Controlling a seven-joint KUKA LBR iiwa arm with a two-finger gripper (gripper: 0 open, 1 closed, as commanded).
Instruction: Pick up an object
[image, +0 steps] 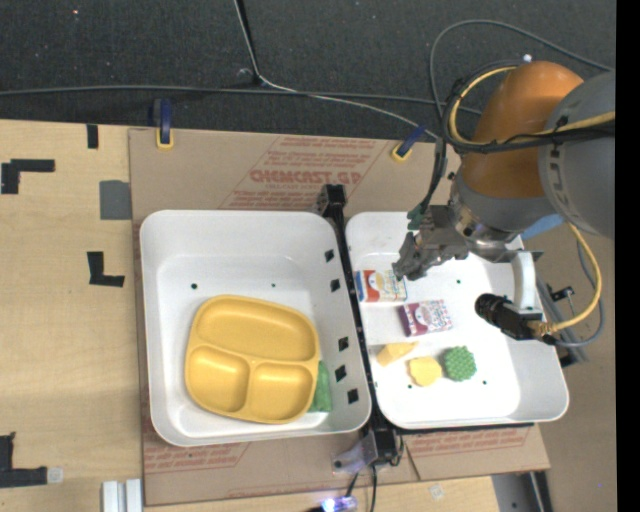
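Objects for picking lay in the right bin (540, 405), whose near rim sat closest to the camera. Nearest within it were a yellow piece (424, 372) and a green bumpy ball (459, 363) side by side, with a pale yellow wedge (394, 352) just left of them. Beyond those lay a small maroon carton (425, 318), and a little farther, close to the bin's left wall, a white and red packet (380, 287). The gripper (412, 262) hung over the far end of that packet, its dark fingers pointing down; whether they were parted or closed could not be made out, and nothing could be seen between them. In the left bin (160, 260) a yellow divided tray (250, 358) rested toward the near side, with a green item (322, 388) wedged at its right edge. Farther back, the arm's orange band (520, 110) rose above the grey wrist, over the brown cardboard sheet (300, 175) beneath both bins.
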